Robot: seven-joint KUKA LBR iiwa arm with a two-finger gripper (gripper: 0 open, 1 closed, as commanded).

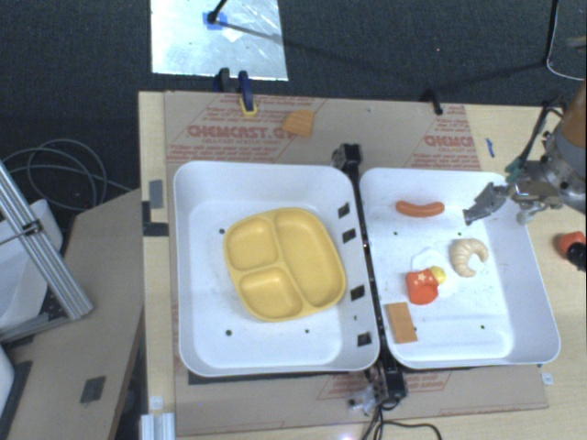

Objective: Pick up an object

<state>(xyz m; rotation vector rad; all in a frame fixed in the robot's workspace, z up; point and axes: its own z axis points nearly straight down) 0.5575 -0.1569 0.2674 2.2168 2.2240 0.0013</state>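
Hand (483, 206) above right bin (527, 287) — near sausage (420, 209)

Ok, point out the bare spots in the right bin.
Right bin: bare along the near wall, right of the brown card, and in the far-left corner beside the sausage. Crowded mid-bin around the croissant and red toy; gripper overhangs the far side.

Arm enters at three o'clock, wrist low (partly cut by the frame edge); gripper (483, 205) extends toward nine o'clock, carrying nothing visible.
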